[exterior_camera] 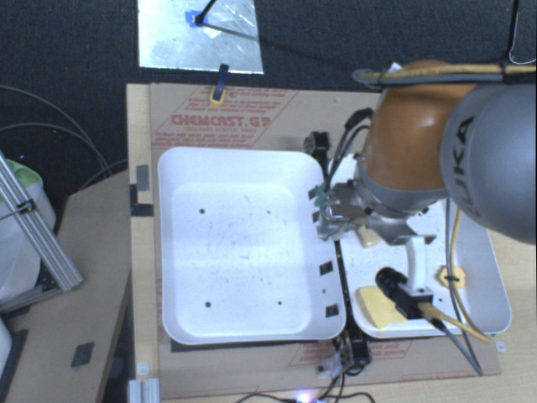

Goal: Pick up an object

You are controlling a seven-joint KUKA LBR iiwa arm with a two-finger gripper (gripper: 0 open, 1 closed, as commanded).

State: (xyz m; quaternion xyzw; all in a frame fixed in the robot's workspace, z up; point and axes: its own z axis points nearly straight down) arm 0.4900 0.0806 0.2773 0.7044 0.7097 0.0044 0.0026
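Arm: the grey and orange arm (pixel 436 133) comes in from 3 o'clock and covers the 12 o'clock part of the four-o'clock bin (pixel 497 311).
Tool: the tool (pixel 337 215) sits low over the seam between the two bins, just at 3 o'clock of centre. The arm's bulk hides its tip, so I cannot tell whether it is released or clenched.
Yellow block: a pale yellow block (pixel 373 307) lies in the four-o'clock bin, near its 6 o'clock rim, well apart from the tool.
Tan piece: a small tan piece (pixel 367 238) lies in the same bin, just at 5 o'clock of the tool.
Nine-o'clock bin: the white nine-o'clock bin (pixel 239 242) has dark specks on its floor.
Tabletop: cardboard (pixel 222 112) with red lettering lies under both bins.
Silver sheet: a silver sheet (pixel 168 32) lies at 12 o'clock, beyond the cardboard.
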